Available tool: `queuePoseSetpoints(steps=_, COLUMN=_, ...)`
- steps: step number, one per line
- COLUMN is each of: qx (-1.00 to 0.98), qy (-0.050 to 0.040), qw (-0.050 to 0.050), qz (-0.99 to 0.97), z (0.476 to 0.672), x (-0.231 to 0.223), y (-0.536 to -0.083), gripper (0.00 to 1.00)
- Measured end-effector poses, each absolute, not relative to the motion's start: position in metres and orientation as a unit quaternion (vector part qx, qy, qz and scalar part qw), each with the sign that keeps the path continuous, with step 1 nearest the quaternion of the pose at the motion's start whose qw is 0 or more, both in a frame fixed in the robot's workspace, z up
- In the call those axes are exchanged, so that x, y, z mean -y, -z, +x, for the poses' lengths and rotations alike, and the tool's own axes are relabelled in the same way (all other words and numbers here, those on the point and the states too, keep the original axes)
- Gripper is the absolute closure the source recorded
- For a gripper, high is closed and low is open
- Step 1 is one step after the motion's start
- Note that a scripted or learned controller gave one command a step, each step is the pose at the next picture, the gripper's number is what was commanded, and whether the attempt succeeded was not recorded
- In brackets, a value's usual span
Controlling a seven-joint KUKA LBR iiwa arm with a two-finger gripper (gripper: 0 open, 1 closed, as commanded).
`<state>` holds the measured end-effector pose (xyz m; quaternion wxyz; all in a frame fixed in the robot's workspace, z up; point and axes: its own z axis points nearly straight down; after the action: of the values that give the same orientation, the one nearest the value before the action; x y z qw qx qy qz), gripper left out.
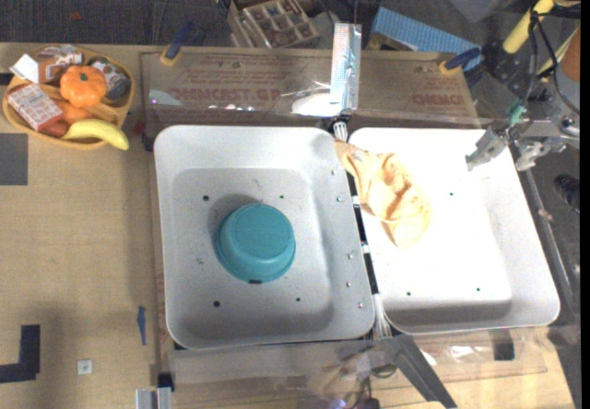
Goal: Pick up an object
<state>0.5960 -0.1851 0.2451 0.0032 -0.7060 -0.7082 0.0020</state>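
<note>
1. Gripper (486,148) hung over the right bin's (479,297) far right corner, nothing in it; honestly couldn't tell its state.
2. Crumpled yellow cloth (392,195) lay at that bin's left edge.
3. Left bin (184,306) held an upside-down teal bowl (256,241).

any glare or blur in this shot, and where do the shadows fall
Camera view: glare on the clear plastic sheet behind the bins; the teal bowl casts a soft shadow toward the near edge; the gripper looks slightly blurred; the yellow cloth is sharp.
</note>
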Motion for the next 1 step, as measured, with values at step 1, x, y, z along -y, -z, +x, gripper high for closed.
queuePoseSetpoints(steps=1, qx=0.720, qy=-0.0022, qw=0.003, qz=-0.693, z=0.5986, x=0.1291, y=-0.1308, gripper=0.00)
